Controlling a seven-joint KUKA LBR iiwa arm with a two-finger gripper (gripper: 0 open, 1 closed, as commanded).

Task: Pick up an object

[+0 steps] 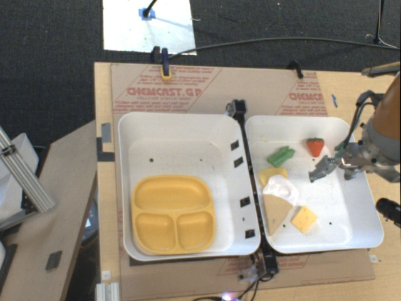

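The right bin (360,234) holds a red strawberry-like toy (315,147), a green piece (280,155), a white cup-like object (280,189) over a tan wedge (276,214), and a yellow cheese block (304,219). My gripper (324,168) hangs over the right bin's middle, just below the red toy and right of the green piece. Nothing shows between its fingers.
The left bin (141,137) contains a yellow divided tray (173,213). A black divider with clips (245,180) runs between the bins. Cardboard sheet (188,86) lies under both bins; a clamp (164,64) sits at its back edge.
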